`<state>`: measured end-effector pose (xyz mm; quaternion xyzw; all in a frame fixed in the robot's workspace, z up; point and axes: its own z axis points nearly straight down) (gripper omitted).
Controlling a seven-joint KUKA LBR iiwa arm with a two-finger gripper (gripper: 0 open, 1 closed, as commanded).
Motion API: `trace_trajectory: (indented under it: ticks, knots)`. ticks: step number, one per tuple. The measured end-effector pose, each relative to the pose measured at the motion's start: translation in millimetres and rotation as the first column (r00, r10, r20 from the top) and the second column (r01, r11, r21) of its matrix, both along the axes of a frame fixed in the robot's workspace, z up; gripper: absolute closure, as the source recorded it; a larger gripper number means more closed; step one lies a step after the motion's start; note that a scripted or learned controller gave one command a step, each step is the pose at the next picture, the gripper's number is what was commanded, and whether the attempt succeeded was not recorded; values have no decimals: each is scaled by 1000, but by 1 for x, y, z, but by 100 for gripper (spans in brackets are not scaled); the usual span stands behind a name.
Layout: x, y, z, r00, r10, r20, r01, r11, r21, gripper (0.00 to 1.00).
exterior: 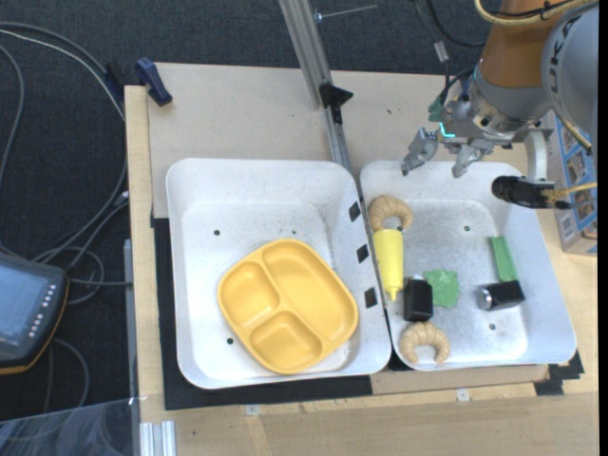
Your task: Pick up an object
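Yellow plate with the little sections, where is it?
The yellow plate lies in the left bin, toward its front, just across the divide from the yellow bottle.

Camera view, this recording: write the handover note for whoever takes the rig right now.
Pincer: open, holding nothing, above the far edge of the right bin.
Right bin holds two croissants, a yellow bottle, a black block, a green piece, a green stick and a black cylinder.
Left bin: yellow divided tray.
Done: nothing picked.
Left: descend, grasp, lift.
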<state>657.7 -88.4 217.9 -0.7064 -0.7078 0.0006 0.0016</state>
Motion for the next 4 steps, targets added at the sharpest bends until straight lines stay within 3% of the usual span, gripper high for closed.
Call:
trace_trajectory:
  ticks: [3,4]
  knots:
    - [2,-7,-122,1000,-2,3,2,1000,2,0]
    - [4,-7,-108,1000,0,10,0,1000,1,100]
